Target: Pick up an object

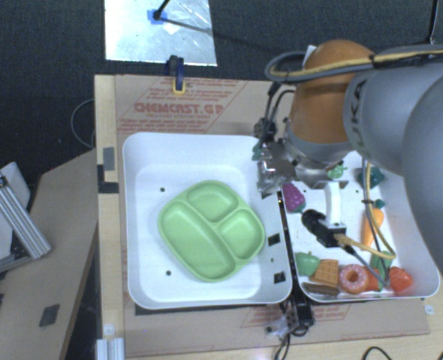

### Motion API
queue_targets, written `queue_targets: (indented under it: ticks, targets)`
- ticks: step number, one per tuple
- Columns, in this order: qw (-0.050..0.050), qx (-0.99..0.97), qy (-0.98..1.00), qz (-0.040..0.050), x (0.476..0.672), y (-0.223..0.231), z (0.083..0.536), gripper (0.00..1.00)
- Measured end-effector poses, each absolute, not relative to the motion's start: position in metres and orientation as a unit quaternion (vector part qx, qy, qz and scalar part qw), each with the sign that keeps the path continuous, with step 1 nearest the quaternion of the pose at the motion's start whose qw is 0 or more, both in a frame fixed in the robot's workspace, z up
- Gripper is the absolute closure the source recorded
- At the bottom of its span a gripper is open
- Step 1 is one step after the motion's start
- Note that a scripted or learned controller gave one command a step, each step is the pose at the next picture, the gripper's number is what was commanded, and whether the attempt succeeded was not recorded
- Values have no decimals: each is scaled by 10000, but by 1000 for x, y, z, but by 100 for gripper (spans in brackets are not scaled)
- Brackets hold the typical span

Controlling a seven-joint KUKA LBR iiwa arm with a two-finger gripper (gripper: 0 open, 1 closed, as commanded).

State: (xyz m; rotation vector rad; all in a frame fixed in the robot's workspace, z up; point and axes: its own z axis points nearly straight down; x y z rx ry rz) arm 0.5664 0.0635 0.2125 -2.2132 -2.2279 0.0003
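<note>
Dark carpet all around and a sheet of printed cardboard [180, 107] under the two bins, pretty standard bench setup. The likeliest target from where I'm standing is the purple toy [293, 198], some kind of plastic fruit or veg, sitting at the near-left edge of the right bin [415, 257], right up against the wall that divides the bins. My guess is it's light, hollow, hard plastic, so no worries about crushing it, but it looks smooth and rounded and I'd expect it to squirt out of a pinch unless it's taken across its fattest middle. Being jammed by the wall doesn't help either, since one side has barely any room to get in. The gripper [272, 172] hangs just beside it, over that divider, and honestly I can't tell whether it's open or closed, and nothing is visibly held. Further down the same bin there's a green toy [307, 262], a waffle piece [326, 273], a donut [353, 277], a red toy [399, 279] and a carrot [373, 227], all crowded together. Over in the left bin [146, 171] sits a green divided plate [210, 231].
</note>
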Motion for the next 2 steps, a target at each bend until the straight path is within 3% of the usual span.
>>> queue_targets:
  ticks: [2]
  targets:
    - [-1,-7050,-7092,-2,559,77,230,100]
